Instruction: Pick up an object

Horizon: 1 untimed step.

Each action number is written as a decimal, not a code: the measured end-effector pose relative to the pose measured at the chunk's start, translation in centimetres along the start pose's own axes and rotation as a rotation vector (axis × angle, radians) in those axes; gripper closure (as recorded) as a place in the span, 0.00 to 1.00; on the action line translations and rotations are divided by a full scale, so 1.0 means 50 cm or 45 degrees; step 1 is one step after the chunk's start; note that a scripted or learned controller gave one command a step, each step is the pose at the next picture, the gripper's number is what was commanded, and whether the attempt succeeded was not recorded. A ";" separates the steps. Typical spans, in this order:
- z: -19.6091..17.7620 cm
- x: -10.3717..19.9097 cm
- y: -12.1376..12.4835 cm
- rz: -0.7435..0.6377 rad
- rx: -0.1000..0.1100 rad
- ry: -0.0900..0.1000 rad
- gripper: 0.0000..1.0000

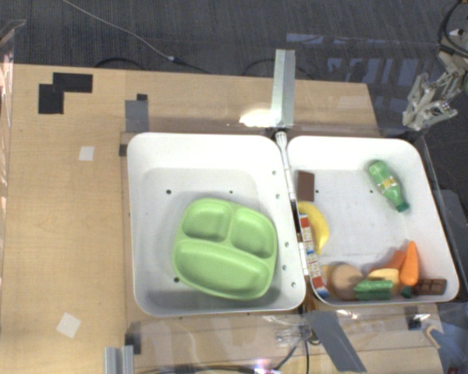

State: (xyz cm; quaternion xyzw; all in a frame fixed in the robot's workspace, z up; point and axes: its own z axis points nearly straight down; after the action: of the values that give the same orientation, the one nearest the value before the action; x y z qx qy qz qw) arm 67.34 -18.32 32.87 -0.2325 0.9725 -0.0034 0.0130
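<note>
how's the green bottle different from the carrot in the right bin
The green bottle is green with a yellowish label, while the carrot is orange. The bottle lies alone in the far part of the right bin; the carrot sits at the near edge, crowded against other small food items. The bottle looks thicker and rounder, the carrot slimmer and tapered. Both lie in the same bin, apart from the hand.

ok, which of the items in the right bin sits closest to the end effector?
The green bottle, lying alone in the right bin's far right corner, just below the end effector. The banana, carrot and the rest cluster along the near and left sides.
</note>
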 end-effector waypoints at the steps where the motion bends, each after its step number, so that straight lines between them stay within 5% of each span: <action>1: 0.014 0.025 -0.036 0.022 -0.007 0.016 1.00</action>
State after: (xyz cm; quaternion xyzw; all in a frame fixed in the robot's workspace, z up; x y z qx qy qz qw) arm 67.07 -20.49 32.15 -0.2241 0.9746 -0.0020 0.0063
